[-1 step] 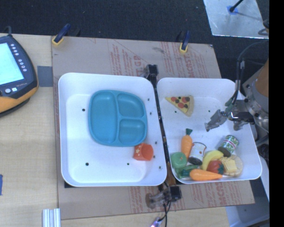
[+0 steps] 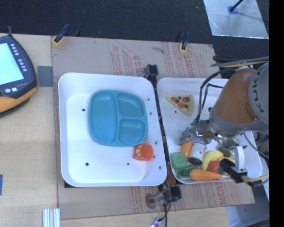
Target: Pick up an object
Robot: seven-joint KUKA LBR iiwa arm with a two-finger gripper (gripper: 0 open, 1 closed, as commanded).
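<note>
Camera view: the left bin [image 2: 66, 126] holds a blue divided plate [image 2: 117, 117] and an orange-red toy [image 2: 143, 152]. Rightward, the right bin [image 2: 168, 86] has a pizza slice [image 2: 181, 103] and piled toy food [image 2: 203, 164] under the pincer [image 2: 199, 136]; its grip cannot be told.

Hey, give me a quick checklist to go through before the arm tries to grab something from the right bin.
1. Claw over the right bin: ok, it sits above the toy pile.
2. Claw open or shut: cannot tell, the arm body hides it.
3. Anything held already: cannot tell.
4. Targets in reach: ok, orange carrot, green piece and yellow piece crowd the bin's near end.
5. Easy single target: ok, the pizza slice lies apart from the pile.
6. Left bin: ok, blue plate and red piece lie away from the arm.
</note>
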